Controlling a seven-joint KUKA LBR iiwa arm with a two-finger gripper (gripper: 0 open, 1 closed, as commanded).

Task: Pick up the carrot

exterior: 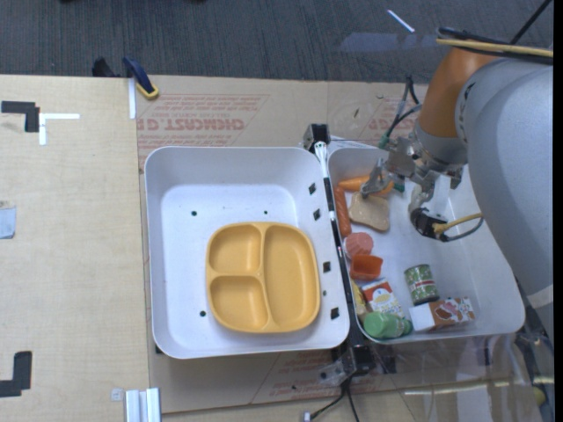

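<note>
Hand (pixel 383 185) over right bin, grip state unclear, carrot (pixel 353 183) just left.

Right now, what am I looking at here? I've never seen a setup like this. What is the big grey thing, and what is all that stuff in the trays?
You are looking down at a slant from a single camera fixed above a workbench. The big grey shape with the orange band is a robot arm reaching in from the right. At its end is a gripper, the part that grasps things. It hangs low over the right bin, close to the carrot it is meant to pick up. Whether it has hold of anything cannot be told from here.

Two shallow white bins sit side by side. The left bin holds a yellow divided plate. The right one holds toy groceries: the carrot, a tan slice of bread, a small green can, a little carton and other bits.
</note>
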